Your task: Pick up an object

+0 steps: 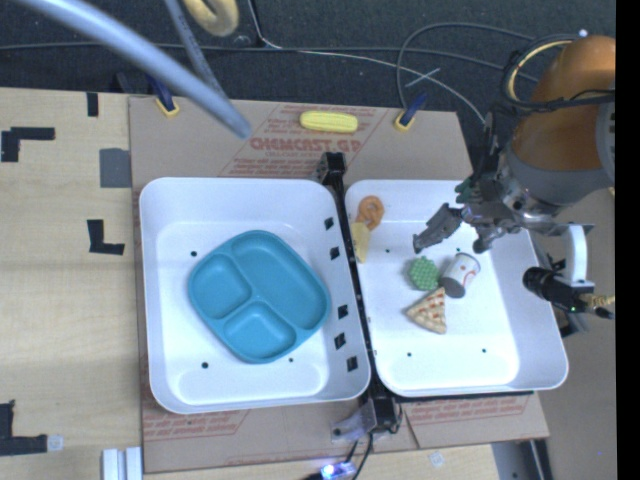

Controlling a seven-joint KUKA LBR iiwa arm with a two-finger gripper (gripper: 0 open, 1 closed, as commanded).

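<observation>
Four small items sat in the right bin [500, 368]: pizza slice [429, 311], green piece [423, 272], can [460, 274], orange bit [370, 210]. I saw the slice's tip pointing up-right, long axis diagonal. The gripper [462, 230] hovered above the can, jaws spread wide, holding nothing. A blue tray [258, 295] lay in the left bin [170, 368]. The can's label was too blurred to read.

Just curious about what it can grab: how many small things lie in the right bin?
5: a pretzel and yellow piece by the divider, a green piece, a can, a pizza slice. The arm may hide more.
</observation>
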